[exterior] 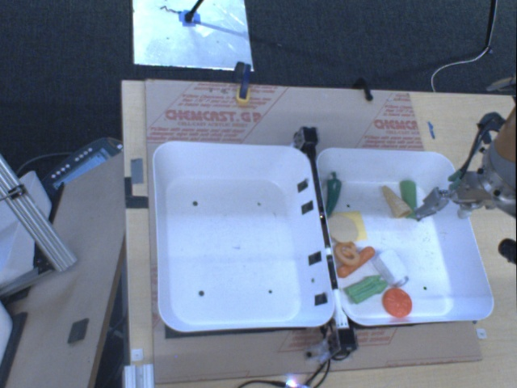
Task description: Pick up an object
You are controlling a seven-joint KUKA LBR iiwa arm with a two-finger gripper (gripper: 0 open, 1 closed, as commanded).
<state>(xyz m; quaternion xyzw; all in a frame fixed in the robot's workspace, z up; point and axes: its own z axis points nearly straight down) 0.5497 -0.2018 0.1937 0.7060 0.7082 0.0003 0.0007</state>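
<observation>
The gripper (430, 204) hangs over the right bin (464, 253), its tip just beside a green piece (409, 192) and a tan wedge (394, 201). Lower down (toward the divider) lie a red ball (397, 302), a green block (365, 288) and an orange toy (352, 258).

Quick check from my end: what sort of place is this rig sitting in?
Probably a robotics lab test bench, not a kitchen. Two shallow white plastic bins sit on a protective board printed CHEMCAST GP, the right one holding small toy foods like a round red tomato, with the grey arm's gripper over it.
</observation>
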